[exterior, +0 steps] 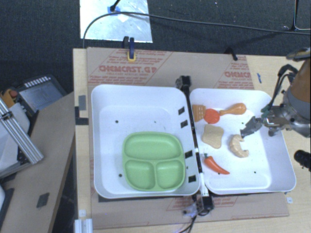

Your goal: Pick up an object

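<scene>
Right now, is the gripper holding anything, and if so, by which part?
Nothing is held. The gripper hangs over the right bin, just above the tan curved piece, with no object between its fingers.

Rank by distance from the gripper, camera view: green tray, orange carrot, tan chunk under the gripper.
From the gripper:
1. Tan chunk, right bin, just below the gripper.
2. Orange carrot, right bin's lower left, by the divider.
3. Green tray, left bin.

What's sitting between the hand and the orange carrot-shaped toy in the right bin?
In the camera view, a pale tan curved chunk lies between the hand and the orange carrot-shaped toy, just below the hand; bare white bin floor fills the rest.
</scene>
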Controlling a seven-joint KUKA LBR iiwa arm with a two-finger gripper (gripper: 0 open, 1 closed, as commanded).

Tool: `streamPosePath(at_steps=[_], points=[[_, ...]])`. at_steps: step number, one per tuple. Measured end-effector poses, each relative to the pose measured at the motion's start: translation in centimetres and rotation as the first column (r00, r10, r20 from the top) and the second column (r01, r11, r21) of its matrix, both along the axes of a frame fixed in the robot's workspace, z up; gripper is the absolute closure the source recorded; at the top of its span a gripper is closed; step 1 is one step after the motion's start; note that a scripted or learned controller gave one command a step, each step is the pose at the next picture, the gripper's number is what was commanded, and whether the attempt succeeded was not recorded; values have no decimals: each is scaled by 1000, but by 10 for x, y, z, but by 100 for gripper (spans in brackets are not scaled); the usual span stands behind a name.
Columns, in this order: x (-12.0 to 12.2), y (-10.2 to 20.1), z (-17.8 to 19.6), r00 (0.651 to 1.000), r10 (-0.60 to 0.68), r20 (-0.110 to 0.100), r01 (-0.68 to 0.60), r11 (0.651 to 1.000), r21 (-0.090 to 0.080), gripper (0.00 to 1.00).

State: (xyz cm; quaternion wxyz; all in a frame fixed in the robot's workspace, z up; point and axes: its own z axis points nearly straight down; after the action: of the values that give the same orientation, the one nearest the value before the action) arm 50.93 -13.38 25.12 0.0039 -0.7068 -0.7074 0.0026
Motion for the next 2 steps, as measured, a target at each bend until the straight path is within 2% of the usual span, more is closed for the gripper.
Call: streamPosePath(at_steps=[1,2], points=[[2,0,5,1000,3,11,-3,1000,-2,0],[4,-5,-38,1000,0,7,0,1000,-1,0]])
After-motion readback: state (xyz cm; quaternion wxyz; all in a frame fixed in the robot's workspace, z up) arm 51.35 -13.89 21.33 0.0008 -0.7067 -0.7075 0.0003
